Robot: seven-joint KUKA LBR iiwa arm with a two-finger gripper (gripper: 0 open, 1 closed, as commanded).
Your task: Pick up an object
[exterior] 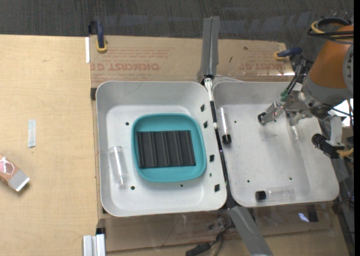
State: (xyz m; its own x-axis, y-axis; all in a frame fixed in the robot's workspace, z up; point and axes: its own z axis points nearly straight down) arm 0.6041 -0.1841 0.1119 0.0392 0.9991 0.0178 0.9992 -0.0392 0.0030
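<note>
Pincer sits low over the right bin, in that bin's far right quarter. Whether it is open or closed cannot be told; the parts blur into the wrist hardware. The grey arm with its orange band enters over the table's right edge.

Right bin contents: a clear tube with a black cap lies along the bin's left wall, cap toward the near side. A second clear tube with a black cap lies along the near wall, cap pointing left. A faint clear item lies just near-side of the pincer, too indistinct to identify.

Left bin: a teal tray with a dark ribbed insert sits at its centre. A clear tube lies just beside the tray's left edge, apart from it.

Table, left part: a small pale strip well left of the bins, and a pink-and-grey package at the left edge. Blue-and-yellow clamps hold cardboard at the far side.
</note>
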